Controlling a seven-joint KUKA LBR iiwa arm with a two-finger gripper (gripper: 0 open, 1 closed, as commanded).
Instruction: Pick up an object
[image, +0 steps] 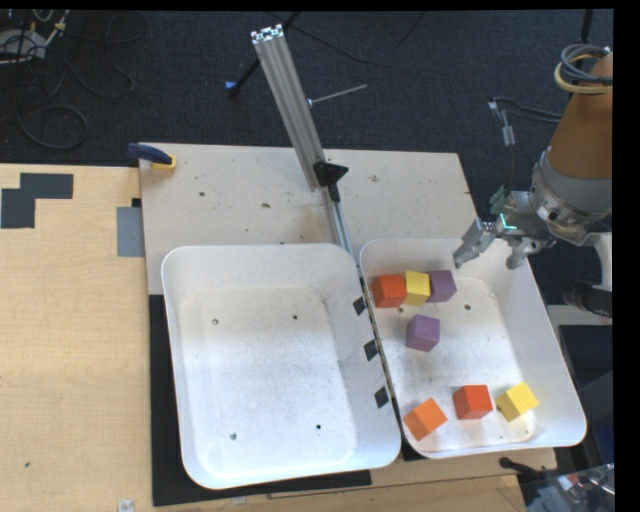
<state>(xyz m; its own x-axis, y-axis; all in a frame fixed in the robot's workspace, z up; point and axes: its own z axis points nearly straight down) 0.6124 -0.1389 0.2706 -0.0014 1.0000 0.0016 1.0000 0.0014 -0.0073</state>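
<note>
I'm hanging my claw (492, 246) over the far right corner of the right bin (560, 360), fingers spread apart with nothing between them. Below and to its left a tight row is sitting against the bin's far wall — red cube (389, 290), yellow cube (417, 285), purple cube (441, 285), all touching. A second purple cube (422, 332) is lying alone mid-bin. Near the front edge I'm seeing an orange cube (427, 417), another red cube (472, 401) and another yellow cube (516, 401), slightly apart. The left bin (190, 300) is sitting alongside — a slanted aluminium rail (293, 105) is crossing the bench (230, 190) behind the divide.
</note>
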